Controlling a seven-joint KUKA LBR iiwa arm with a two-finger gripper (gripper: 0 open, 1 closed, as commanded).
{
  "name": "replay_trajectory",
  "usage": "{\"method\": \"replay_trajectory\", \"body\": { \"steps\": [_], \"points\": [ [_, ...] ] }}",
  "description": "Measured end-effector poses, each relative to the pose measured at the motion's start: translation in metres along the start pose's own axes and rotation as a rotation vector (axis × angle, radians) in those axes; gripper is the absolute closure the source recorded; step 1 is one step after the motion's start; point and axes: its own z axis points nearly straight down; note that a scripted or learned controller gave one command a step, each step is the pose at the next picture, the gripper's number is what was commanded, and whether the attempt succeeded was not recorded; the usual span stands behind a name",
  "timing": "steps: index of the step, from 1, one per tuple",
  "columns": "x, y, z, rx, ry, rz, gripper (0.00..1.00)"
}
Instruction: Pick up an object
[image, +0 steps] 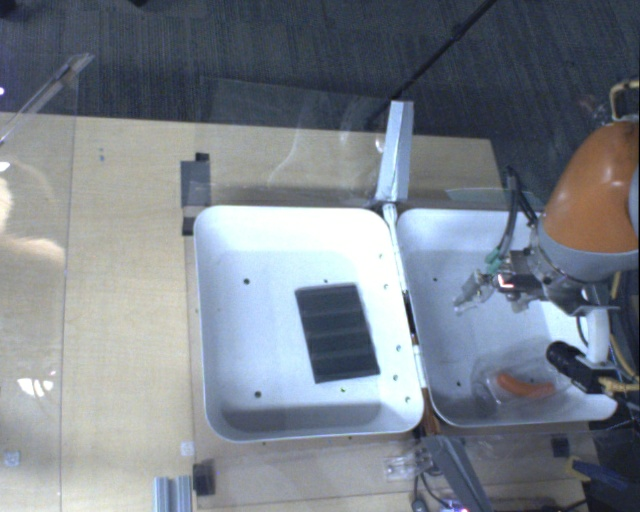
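A dark grey ribbed rectangular pad (338, 332) lies flat near the middle of the left bin (230, 300). In the right bin (440, 250), a small orange piece inside a clear wrapper or cup (520, 385) rests near the front wall. My gripper (472, 294) hangs over the middle of the right bin, pointing left, above and a little behind the orange piece. I see nothing held in it. The orange-banded wrist (595, 205) covers the bin's right side.
A black cylindrical part (570, 362) pokes in at the right bin's front right corner, close to the orange piece. A metal divider post (395, 150) stands behind the seam between the bins. Wooden bench surface (100, 300) spreads out to the left.
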Motion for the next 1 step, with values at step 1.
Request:
{"method": "replay_trajectory", "body": {
  "steps": [1],
  "points": [
    [-0.0651,0.0019,0.0587,-0.001,-0.001,-0.123,0.0]
  ]
}}
